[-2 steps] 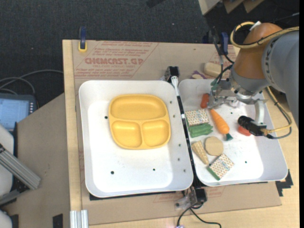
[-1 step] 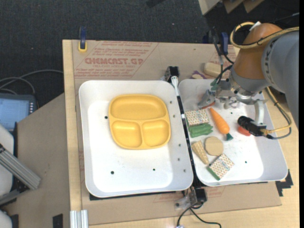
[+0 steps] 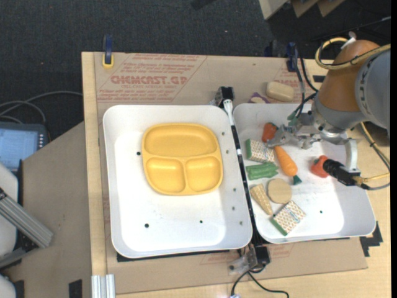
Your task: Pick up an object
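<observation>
The jaws [image 3: 291, 135] hang low in the right white bin [image 3: 347, 225], can't tell how wide they're set. An orange plastic carrot [image 3: 285, 160] lies just below them, small red piece [image 3: 268, 131] just left, yellow divided plate [image 3: 182, 157] far left.

The grey arm [image 3: 366, 98], with its orange band [image 3: 344, 82] above the wrist, reaches in from the right and bends downward, its hand [image 3: 290, 136] low at the arm's left end.
</observation>
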You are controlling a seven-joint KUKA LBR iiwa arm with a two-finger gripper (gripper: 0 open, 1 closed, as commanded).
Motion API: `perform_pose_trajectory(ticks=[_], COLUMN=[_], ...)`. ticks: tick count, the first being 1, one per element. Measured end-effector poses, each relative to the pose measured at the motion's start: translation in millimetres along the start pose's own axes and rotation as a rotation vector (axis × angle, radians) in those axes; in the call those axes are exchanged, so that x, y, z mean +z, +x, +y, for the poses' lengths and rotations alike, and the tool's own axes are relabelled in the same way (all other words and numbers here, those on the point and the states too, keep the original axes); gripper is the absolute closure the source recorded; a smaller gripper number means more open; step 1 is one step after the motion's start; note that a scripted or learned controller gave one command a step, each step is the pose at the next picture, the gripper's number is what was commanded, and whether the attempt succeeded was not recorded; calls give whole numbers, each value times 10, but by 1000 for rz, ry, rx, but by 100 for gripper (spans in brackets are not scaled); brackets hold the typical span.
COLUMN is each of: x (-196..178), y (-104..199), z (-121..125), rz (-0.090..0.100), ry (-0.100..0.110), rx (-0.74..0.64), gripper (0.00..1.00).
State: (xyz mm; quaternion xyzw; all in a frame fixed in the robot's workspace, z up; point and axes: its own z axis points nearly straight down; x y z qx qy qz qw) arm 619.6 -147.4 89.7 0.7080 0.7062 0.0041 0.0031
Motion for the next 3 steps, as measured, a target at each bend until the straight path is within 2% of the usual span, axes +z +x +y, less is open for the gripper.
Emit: perform_pose_trajectory(ticks=[1, 2, 3], x=[-40, -92, -999], y=[476, 508, 1436], z=[-299, -315, -688], rz=[-19, -8, 1], ry=[-13, -3, 6], rx=[2, 1, -10], gripper=[0, 100, 100])
